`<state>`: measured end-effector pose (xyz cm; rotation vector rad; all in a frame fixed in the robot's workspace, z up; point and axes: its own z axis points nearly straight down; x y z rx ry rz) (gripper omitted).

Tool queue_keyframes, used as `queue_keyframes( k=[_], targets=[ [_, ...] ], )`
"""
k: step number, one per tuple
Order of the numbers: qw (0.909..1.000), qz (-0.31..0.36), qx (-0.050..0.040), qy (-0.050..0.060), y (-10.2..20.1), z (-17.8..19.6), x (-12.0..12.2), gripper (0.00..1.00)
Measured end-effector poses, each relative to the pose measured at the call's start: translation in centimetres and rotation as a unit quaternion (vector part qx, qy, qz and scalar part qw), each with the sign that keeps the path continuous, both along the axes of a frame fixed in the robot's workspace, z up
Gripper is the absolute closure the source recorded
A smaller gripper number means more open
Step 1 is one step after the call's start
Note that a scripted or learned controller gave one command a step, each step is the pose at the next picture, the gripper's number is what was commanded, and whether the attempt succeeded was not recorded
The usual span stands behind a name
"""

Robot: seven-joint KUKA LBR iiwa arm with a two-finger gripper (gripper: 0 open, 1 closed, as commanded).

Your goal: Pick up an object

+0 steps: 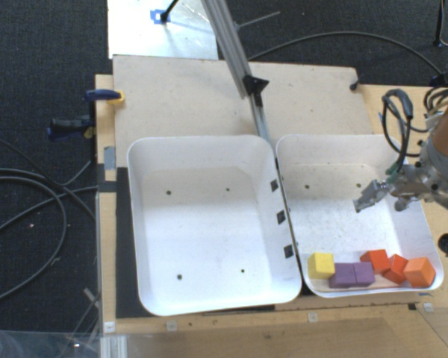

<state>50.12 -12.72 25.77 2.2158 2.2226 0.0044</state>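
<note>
Along the front wall of the right bin (325, 189) lies a row of blocks: a yellow cube (321, 265), a purple block (351, 274), two red-orange blocks (376, 259) (395, 269) and an orange cube (420, 271). My gripper (384, 202) hangs over the right side of that bin, behind and above the blocks. Its fingers (367, 198) are spread open with nothing between them, and it touches none of the blocks.
The left bin (138, 200) sits beside the right one, with black clips (281, 216) along the shared wall. A slanted metal pole (231, 43) crosses the back of the bench. A blue clamp (97, 95) and cables (30, 200) lie off to the left.
</note>
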Motion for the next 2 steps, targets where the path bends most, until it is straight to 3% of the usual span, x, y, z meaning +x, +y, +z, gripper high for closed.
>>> queue_keyframes(
  k=[1,2],
  targets=[
    [1.0,-0.002,0.0003,0.004,-3.3,-11.9,1.4,0.0],
    [1.0,-0.001,0.0006,0.003,-3.4,-17.0,2.1,0.0]
  ],
)
